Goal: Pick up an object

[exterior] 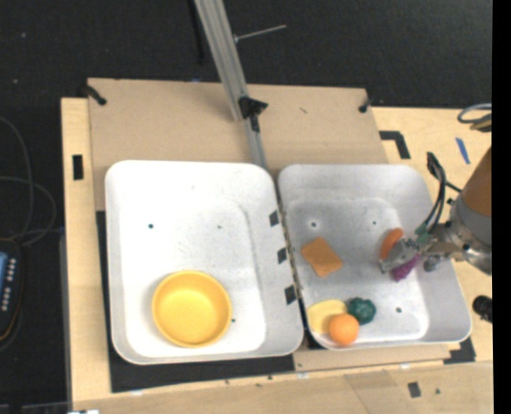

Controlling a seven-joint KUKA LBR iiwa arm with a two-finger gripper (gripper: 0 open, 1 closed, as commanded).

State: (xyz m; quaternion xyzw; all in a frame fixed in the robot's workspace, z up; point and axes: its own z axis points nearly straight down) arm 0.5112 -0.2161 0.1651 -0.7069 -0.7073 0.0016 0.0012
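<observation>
Orange carrot [391, 243] lies steeply tilted beside tool [404, 259].

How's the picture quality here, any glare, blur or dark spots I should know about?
In the camera view, lighting is even and soft; the right bin shows a mild sheen, the left bin looks matte. The gripper and the small orange and purple pieces beside it are slightly blurred, so fine detail there is unclear. The yellow bowl is sharp, with a faint shadow. The floor behind the bench is very dark.
</observation>
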